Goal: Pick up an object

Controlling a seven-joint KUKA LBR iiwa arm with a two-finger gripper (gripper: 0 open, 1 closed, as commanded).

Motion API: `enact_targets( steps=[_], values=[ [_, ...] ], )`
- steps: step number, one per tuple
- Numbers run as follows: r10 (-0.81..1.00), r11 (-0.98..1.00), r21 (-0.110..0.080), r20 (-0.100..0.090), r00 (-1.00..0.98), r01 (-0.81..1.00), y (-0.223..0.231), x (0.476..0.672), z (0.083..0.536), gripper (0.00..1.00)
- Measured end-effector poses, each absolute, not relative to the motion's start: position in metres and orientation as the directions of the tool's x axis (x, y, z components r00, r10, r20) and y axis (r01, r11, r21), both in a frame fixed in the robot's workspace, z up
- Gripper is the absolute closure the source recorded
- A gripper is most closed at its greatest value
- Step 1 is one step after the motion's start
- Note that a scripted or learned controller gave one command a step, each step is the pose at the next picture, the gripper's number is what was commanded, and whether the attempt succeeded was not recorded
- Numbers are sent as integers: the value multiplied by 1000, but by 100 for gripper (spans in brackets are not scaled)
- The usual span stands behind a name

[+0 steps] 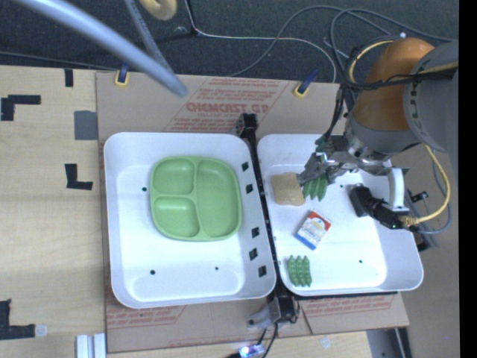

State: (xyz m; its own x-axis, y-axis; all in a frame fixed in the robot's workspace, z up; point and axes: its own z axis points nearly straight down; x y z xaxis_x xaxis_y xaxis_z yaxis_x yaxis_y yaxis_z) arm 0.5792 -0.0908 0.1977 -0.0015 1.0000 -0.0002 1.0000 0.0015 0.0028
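Camera view gives me both white bins side by side on the bench [45,222]. In the left bin [123,162] lies a green divided plate [197,198]. My arm [395,88] reaches in from the right over the right bin [387,267], and the gripper [319,176] sits low at a green ridged piece [318,187], whose long axis runs from upper right to lower left, pointing toward a tan sponge-like block [288,189] just beside it. I cannot tell whether the fingers are spread or pinching; the green piece hides their tips. A small red, white and blue packet [313,230] lies tilted near the bin's middle. A second green ridged piece [299,270] rests near the front wall, long axis roughly front to back.
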Motion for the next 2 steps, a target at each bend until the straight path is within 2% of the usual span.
enact_targets(
  steps=[1, 2],
  values=[
    [1000, 1, 0, 0, -1, 1000, -91, 579, 231, 100],
    [1000, 6, -1, 1, -6, 1000, -31, 602, 231, 100]
  ],
)
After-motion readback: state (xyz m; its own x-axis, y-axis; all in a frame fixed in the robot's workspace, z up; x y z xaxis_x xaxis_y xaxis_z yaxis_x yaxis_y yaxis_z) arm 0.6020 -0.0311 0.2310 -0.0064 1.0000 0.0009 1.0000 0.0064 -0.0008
